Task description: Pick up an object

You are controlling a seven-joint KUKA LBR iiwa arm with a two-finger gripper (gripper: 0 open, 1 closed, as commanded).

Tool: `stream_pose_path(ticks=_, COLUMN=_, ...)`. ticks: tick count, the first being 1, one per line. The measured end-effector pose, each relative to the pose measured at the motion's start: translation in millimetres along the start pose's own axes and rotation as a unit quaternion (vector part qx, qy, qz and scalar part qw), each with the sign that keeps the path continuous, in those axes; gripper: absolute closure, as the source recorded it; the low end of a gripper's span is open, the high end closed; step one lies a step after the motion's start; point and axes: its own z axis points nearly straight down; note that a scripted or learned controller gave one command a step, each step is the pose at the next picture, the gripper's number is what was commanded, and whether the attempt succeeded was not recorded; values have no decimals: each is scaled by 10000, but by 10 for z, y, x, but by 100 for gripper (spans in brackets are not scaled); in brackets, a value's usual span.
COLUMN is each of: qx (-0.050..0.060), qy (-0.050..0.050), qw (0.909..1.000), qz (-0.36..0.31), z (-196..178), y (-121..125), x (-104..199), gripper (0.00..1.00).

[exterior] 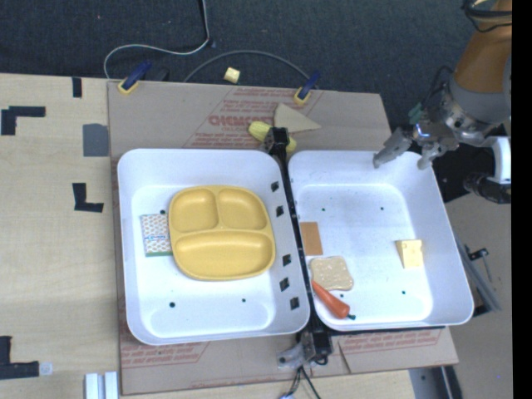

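Camera view: the gripper [405, 154] hovers over the right bin's [445, 214] upper right corner, fingers spread and holding nothing. In that bin lie a yellow block [409, 253], a toast slice [332, 273] and a carrot [331, 301].

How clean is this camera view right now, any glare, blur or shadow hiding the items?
Camera view: lighting even, no strong glare on the right bin; the carrot, bread slice and cheese cube read sharply with faint shadows; the pincer at the bin's upper right rim looks slightly soft.
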Motion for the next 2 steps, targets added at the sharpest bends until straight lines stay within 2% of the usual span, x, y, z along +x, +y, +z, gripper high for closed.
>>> stream_pose_path(ticks=1, qx=48, qy=23, qw=10000, qz=-14, z=494, y=-641, x=694, gripper=0)
stream_pose_path(ticks=2, qx=-16, qy=-13, qw=10000, qz=7, z=1574, y=-1168, x=922, gripper=0)
